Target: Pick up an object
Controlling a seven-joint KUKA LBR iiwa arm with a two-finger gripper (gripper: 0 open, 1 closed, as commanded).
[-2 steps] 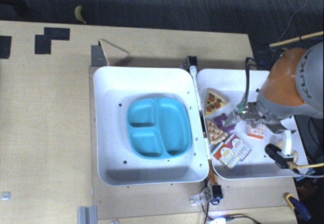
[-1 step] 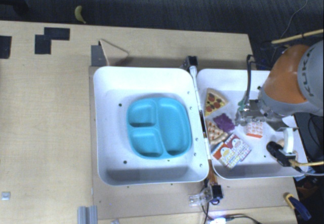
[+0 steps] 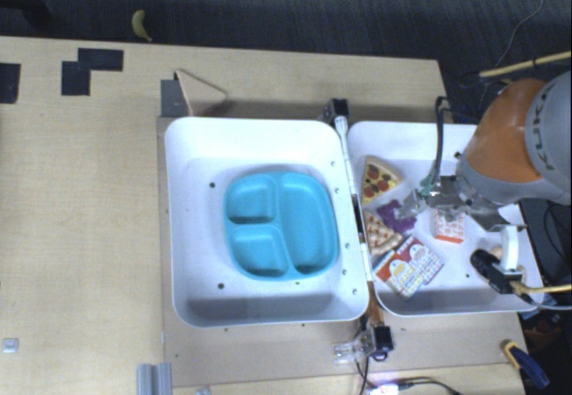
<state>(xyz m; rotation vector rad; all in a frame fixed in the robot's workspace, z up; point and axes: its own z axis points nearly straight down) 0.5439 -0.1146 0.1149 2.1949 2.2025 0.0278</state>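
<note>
Right, bench (image 3: 80, 232) carries two white bins side by side. Left bin (image 3: 192, 232) holds a blue three-compartment tray (image 3: 281, 223), sitting about centre. Right bin (image 3: 465, 290) has the pickable clutter, all in its left half: pizza slice toy (image 3: 381, 179) near the top, purple piece (image 3: 396, 214) below it, waffle-pattern piece (image 3: 379, 235) under that, printed card packet (image 3: 411, 265) lowest, small white-and-orange packet (image 3: 449, 225) just right of the purple piece. My arm (image 3: 523, 147) comes in from the right over that bin. My gripper (image 3: 435, 195) hangs above the gap between the purple piece and the white-and-orange packet; can't tell whether it's open or closed, and nothing visibly gripped.
</note>
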